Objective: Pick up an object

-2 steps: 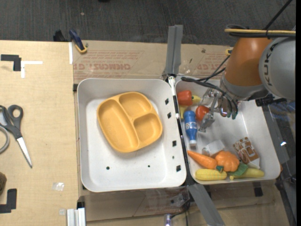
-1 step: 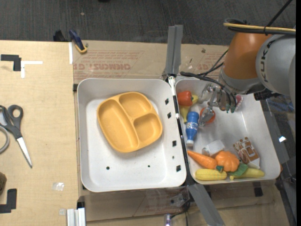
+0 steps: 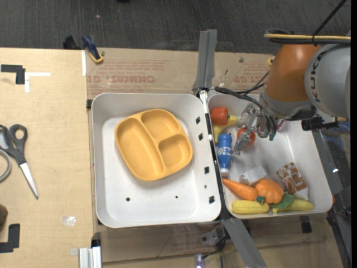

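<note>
Objects for picking lie in the right bin [image 3: 312,149], the one nearer my arm. A blue bottle [image 3: 224,151] rests along that bin's left wall, its white cap toward the near end. Behind it sits a red pepper [image 3: 220,115], with a small yellow piece [image 3: 232,119] just beside it. A carrot [image 3: 240,189] lies at a slant near the front left corner, touching an orange fruit [image 3: 269,190]. An ear of corn [image 3: 249,207] lies along the front wall, and a banana [image 3: 300,205] lies further right along the same wall, with a green piece [image 3: 281,204] between them. A small brown packet [image 3: 292,177] rests near the right side of the bin floor.

My gripper [image 3: 246,137] hangs over the middle left of this bin, just right of the blue bottle. Something red [image 3: 246,136] shows at my fingertips; whether my fingers are apart, together or clamped on it, I cannot tell from this angle. My orange band [image 3: 291,71] and grey wrist stand above the bin's far right corner.

The left bin [image 3: 106,177] holds a yellow divided plate [image 3: 154,144], set at a slant toward the far side. On the bench to the left lie scissors [image 3: 21,156], well apart from both bins.
</note>
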`<state>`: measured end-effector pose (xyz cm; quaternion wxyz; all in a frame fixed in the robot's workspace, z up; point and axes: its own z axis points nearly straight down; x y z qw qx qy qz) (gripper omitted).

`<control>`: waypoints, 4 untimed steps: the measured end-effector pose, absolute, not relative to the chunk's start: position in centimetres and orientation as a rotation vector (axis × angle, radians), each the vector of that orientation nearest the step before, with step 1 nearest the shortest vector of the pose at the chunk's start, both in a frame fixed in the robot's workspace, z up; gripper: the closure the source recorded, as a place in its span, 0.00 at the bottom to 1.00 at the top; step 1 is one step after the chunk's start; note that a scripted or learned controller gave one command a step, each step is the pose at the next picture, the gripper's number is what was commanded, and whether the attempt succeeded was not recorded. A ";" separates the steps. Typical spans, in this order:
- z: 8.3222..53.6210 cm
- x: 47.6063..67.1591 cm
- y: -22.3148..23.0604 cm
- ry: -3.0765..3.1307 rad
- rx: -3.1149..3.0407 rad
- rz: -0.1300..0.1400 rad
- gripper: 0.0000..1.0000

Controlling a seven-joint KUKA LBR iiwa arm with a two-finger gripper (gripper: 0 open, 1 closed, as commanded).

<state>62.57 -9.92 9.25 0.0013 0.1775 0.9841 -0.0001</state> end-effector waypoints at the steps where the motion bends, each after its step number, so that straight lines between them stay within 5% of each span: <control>1: 9.3 60.2 -10.0 3.051 0.731 -0.006 0.00; 2: 9.2 50.5 -11.9 3.046 0.761 0.000 0.00; 3: 9.6 48.3 -13.8 3.032 0.747 0.000 0.00; 4: 9.2 57.8 -10.1 3.021 0.854 0.000 0.00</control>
